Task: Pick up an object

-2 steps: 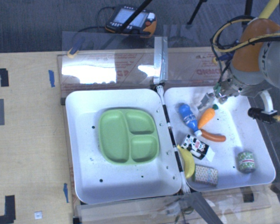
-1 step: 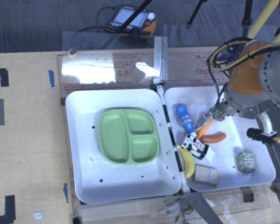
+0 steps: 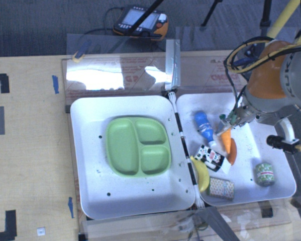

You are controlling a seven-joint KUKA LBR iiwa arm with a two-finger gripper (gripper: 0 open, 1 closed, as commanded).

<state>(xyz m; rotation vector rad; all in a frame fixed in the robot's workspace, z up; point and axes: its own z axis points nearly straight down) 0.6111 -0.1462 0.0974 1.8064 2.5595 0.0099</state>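
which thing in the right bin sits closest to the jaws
The orange carrot, its top just under the gripper; the blue bottle and banana lie farther left.

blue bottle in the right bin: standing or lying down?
Lying down. The blue bottle rests on its side on the right bin's floor, its full length visible from above, left of the gripper.

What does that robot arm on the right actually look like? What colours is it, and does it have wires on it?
The arm is bulky and rounded, grey metal with a broad orange band above the wrist. Black and yellow cables loop over its top. At its tip, over the right bin, sits a small claw with greenish parts on it, too small to make out in detail. A black fitting sticks out lower on the arm.
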